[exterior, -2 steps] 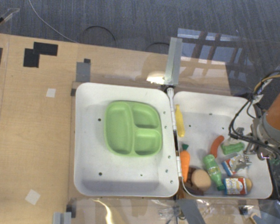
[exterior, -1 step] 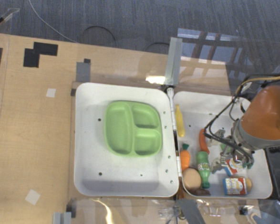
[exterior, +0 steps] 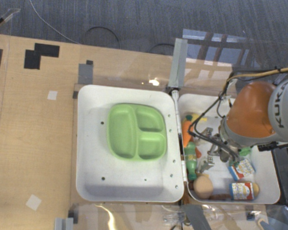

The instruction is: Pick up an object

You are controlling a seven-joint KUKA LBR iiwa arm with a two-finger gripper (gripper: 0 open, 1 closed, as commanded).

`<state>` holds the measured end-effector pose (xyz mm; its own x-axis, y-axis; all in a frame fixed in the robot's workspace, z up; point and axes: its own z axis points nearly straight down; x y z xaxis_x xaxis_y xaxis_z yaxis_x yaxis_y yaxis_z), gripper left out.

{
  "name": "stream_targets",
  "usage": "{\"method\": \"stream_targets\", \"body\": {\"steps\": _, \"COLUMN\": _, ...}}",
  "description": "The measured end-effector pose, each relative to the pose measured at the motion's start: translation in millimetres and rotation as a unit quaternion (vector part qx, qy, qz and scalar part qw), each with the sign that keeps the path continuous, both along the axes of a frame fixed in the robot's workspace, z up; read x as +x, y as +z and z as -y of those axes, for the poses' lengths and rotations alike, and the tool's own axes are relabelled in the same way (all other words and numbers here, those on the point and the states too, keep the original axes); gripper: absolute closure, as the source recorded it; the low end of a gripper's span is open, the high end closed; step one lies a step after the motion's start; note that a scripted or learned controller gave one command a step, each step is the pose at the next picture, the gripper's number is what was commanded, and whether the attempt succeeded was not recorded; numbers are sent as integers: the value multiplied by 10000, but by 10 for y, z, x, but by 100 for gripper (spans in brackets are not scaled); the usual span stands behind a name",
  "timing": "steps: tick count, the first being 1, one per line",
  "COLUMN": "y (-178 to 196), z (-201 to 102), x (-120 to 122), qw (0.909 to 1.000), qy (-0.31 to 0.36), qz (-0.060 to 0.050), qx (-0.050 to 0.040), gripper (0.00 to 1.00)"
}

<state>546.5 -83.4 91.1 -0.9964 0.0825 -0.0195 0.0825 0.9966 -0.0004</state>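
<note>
So from the overhead camera, my hand [exterior: 211, 158] is down in the right bin [exterior: 271, 192], in the clutter, and honestly I can't tell how it's set. The egg-shaped thing [exterior: 203, 186] and the little can [exterior: 242, 190] sit near the front wall, the carrot [exterior: 186, 131] by the divider. The risk, I reckon: stuff's packed tight, so I could nudge neighbours or grab nothing. The left bin [exterior: 85, 181] has the green tray [exterior: 136, 131]. Only readable writing: "KU" on my arm [exterior: 282, 109].
</note>
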Motion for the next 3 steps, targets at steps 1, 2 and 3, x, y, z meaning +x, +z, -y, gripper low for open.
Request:
{"method": "stream_targets", "body": {"steps": 1, "y": -2, "z": 9, "x": 145, "qw": 9998, "qy": 219, "qz": -18, "qx": -2, "gripper": 0}}
{"method": "stream_targets", "body": {"steps": 2, "y": -5, "z": 31, "x": 178, "qw": 9943, "qy": -1065, "qz": -23, "qx": 10, "gripper": 0}}
{"method": "stream_targets", "body": {"steps": 3, "y": -7, "z": 56, "x": 198, "qw": 9615, "qy": -2749, "qz": -16, "qx": 37, "gripper": 0}}
